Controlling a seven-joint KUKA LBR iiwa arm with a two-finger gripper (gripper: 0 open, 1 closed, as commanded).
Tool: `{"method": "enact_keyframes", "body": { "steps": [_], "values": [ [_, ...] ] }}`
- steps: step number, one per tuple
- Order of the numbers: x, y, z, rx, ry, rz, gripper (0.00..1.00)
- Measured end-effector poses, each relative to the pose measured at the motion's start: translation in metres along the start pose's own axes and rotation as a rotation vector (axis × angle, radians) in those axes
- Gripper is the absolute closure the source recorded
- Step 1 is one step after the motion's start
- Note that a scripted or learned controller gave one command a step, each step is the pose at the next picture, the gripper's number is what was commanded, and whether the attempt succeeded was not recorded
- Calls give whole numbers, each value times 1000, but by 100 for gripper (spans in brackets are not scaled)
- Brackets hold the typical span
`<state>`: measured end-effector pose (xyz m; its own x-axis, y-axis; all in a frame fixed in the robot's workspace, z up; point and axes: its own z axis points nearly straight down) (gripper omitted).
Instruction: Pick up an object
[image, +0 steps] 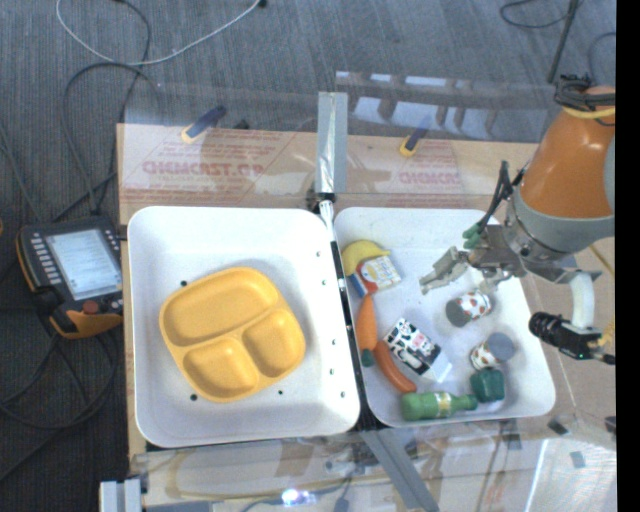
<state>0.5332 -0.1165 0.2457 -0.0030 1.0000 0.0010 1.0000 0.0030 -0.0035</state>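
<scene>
Approach step: your gripper (447, 270) hangs open, empty; drop onto small can (468, 309) at its 5 o'clock, then close

I work in a robotics lab or test cell. Evidence: my bench (290, 165) stands on grey carpet with loose cables (120, 60) trailing across it; a teach pendant (70, 268) lies on the floor at the left; two white bins (150, 400) sit side by side behind clear panels (450, 100).
</scene>
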Motion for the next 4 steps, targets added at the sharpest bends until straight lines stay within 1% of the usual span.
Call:
{"method": "enact_keyframes", "body": {
  "steps": [1, 2, 3, 4],
  "values": [
    [-84, -31, 60, 0, -2, -34, 0],
    [-97, 39, 150, -11, 6, 8, 0],
    [-95, 40, 141, -10, 8, 6, 100],
    [-49, 46, 67, -2, -1, 38, 100]
  ]
}}
